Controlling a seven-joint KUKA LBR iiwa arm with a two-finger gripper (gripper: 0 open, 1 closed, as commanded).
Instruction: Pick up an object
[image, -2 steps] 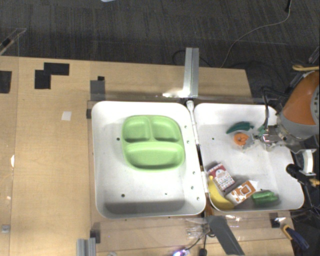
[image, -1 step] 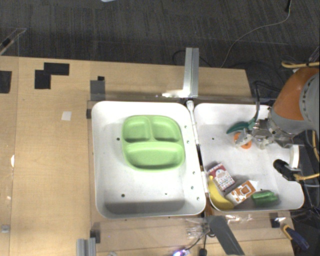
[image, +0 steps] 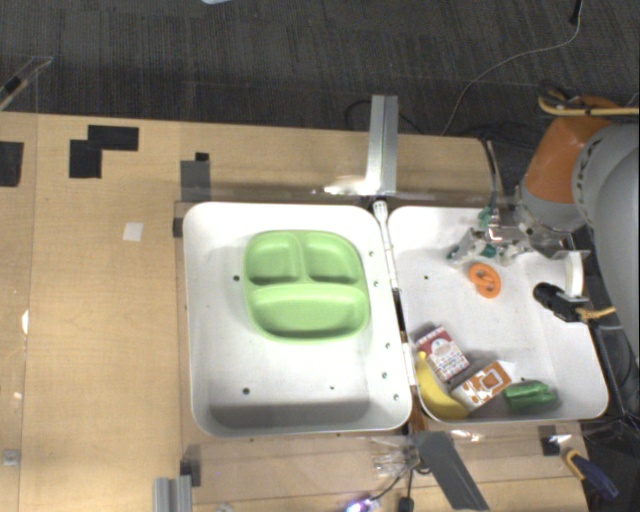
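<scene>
- The gripper (image: 487, 250) hangs over the far part of the right bin (image: 560, 350), close to its back wall, on the grey arm (image: 600, 190) with the orange band that comes in from the right.
- Its metal fingers (image: 462, 249) look spread apart, with nothing between them; the white bin floor shows under them.
- An orange disc (image: 486, 281) lies flat on the bin floor just on the near side of the fingers, close below them in the view. I cannot tell whether it touches them.
- The other loose things sit well away from the fingers, bunched at the near edge of the same bin.
- A red and white box (image: 443, 355) lies nearest the fingers of that bunch, slightly to their left.
- A yellow banana (image: 437, 392) lies beyond that box, against the bin's near left corner, and the box partly overlaps it.
- An orange packet (image: 487, 383) lies almost straight toward the near edge from the fingers, touching the box and the banana.
- A green object (image: 529, 396) lies just right of the packet; it is too small to name.
- To the left of the fingers, across the wall between the bins, a green divided plate (image: 305, 283) rests in the middle of the left bin (image: 215, 350), well apart from them.
- Both bins stand side by side on the wooden table (image: 90, 300).
</scene>
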